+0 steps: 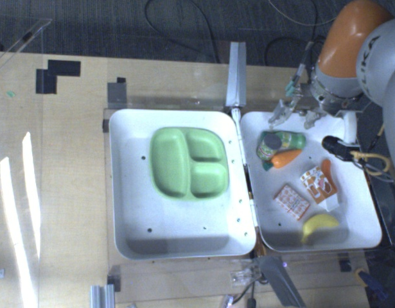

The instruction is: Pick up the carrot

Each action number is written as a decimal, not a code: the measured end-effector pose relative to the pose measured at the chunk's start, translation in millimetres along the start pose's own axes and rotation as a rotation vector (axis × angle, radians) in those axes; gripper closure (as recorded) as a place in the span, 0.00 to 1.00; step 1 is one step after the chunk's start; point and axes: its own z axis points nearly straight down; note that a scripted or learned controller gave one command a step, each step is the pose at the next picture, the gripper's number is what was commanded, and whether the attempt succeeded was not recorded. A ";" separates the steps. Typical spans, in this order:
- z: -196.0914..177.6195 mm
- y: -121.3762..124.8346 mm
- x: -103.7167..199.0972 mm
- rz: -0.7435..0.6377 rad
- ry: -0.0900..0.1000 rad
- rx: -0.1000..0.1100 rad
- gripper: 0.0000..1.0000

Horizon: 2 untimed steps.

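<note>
Hovering gripper [293, 113], fingers spread, holding nothing.
Carrot [286, 158] lies at its six o'clock, touching green bottle [280, 143].

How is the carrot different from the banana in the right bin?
The carrot is orange; the banana is yellow. The carrot lies near the bin's far side, touching a green bottle, while the banana lies near the front edge, touching nothing else. The carrot looks straight and tapered; the banana is curved. Both lie flat in the right bin.
</note>
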 end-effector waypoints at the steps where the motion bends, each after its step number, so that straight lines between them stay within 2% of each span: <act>1: 68.5 -25.0 -32.9 -0.055 0.000 -0.003 0.00; 2: 100.5 -91.6 -85.7 -0.043 0.000 -0.006 0.00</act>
